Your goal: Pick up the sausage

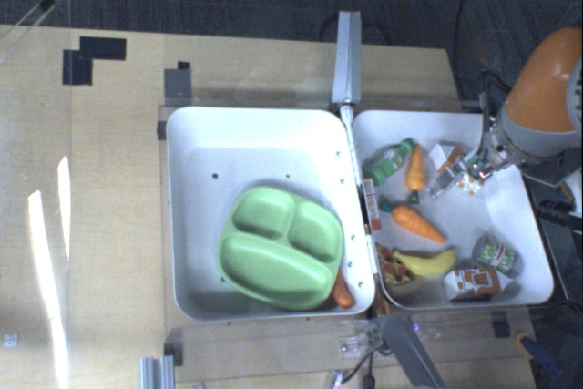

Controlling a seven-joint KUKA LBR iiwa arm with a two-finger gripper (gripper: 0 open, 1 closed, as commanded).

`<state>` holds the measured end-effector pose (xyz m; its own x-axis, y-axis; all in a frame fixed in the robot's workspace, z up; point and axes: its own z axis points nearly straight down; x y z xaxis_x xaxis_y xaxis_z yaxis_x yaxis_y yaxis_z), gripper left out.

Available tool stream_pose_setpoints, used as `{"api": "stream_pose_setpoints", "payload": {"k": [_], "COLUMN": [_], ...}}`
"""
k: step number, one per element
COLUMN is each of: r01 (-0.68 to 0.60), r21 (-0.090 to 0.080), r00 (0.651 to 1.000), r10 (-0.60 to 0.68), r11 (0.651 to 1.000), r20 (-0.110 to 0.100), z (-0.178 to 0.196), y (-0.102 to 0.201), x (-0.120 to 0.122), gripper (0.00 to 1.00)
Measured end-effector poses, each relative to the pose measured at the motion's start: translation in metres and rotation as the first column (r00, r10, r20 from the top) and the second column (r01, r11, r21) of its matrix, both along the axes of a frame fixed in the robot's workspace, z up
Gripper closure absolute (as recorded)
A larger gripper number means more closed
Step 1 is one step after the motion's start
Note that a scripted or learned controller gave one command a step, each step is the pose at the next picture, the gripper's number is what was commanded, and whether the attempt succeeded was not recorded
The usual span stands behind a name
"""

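The sausage (342, 293) is a small orange-brown piece in the left bin (200, 150). It lies at the bin's front right corner, partly tucked under the edge of the green divided plate (282, 246). My gripper (463, 175) hangs over the back right part of the right bin (533, 223), far from the sausage and across the wall between the bins. It is low among the items there, beside a small white and orange packet (445, 158). Nothing can be seen held in it.
The right bin holds a green bottle (389, 161), two carrots (415, 168) (420, 223), a banana (424, 263), a small carton (473, 284) and a green can (497, 254). The grey and orange arm (547, 100) enters from the right.
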<state>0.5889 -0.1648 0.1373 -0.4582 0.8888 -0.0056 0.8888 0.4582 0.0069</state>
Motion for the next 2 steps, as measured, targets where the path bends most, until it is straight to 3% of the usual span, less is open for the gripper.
{"api": "stream_pose_setpoints", "payload": {"k": [1, 2], "r01": [-0.052, -0.138], "r21": [-0.001, 0.0], "r00": [0.999, 0.99], "r10": [0.052, 0.138], "r11": [0.999, 0.99], "r20": [0.001, -0.004], "z": [0.135, -0.016], "y": [-0.007, -0.029], "x": [-0.042, -0.097], "gripper": [0.0, 0.0]}}
